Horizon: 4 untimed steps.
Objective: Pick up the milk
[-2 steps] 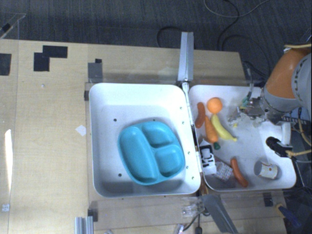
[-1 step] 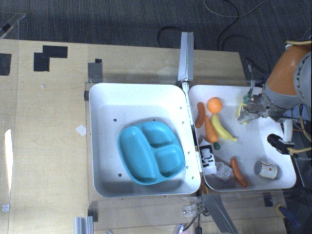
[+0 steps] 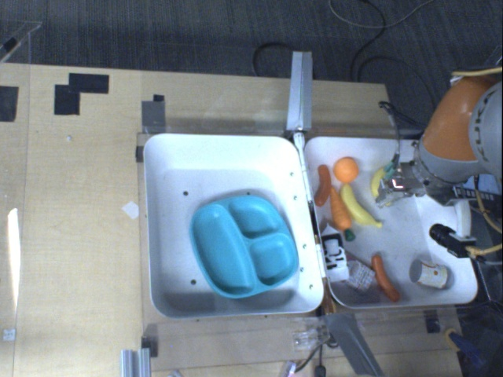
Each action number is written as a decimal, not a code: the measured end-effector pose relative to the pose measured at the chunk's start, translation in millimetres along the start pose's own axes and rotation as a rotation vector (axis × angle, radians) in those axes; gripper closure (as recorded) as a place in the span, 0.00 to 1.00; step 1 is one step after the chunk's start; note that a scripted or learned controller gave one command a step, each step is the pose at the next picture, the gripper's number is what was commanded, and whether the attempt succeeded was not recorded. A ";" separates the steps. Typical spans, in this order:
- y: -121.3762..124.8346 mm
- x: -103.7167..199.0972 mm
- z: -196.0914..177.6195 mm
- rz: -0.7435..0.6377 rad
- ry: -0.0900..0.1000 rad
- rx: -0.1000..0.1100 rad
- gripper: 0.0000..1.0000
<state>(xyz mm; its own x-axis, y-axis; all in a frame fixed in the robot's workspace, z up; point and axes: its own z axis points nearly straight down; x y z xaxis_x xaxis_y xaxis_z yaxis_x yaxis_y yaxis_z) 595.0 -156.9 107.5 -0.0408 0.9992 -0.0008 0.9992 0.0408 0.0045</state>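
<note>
From the camera above, the two bins sat side by side on the tabletop [image 3: 71,210]. The left bin [image 3: 169,171] carried a blue tray [image 3: 244,246], lying flat and off toward the dividing wall. The right bin [image 3: 464,285] held the clutter, and that was where my work lay.

The milk [image 3: 334,254], a small carton with black markings, lay hard against the right bin's left wall, near the front. I judged it awkward there: the wall would leave room for only one finger on that side. A crumpled grey wrapper [image 3: 361,273] lay just beside it, and a sausage [image 3: 384,277] a little further right. Up the same wall were another sausage [image 3: 323,184] and a carrot [image 3: 340,210], with an orange [image 3: 346,169] and a banana [image 3: 359,206] close by. A small cup [image 3: 429,272] lay on its side near the front right.

My arm [image 3: 464,128] reached in from the right, orange band up, wrist bent down over the back of the right bin. My end effector [image 3: 391,185] hung just beside the banana's upper end, well apart from the milk. Whether it was open or closed I could not tell; the metal there was too small and glary. Nothing showed in it. The pick, as I judged it, was not yet begun: I would have to travel forward and left to the carton.
</note>
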 end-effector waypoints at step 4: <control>-93.8 316.5 -162.7 -0.097 0.002 0.001 1.00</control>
<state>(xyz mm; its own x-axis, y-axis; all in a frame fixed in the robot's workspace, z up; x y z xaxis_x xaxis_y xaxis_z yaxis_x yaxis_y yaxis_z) 487.7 155.6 269.5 -0.1372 0.9905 0.0007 0.9905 0.1372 0.0038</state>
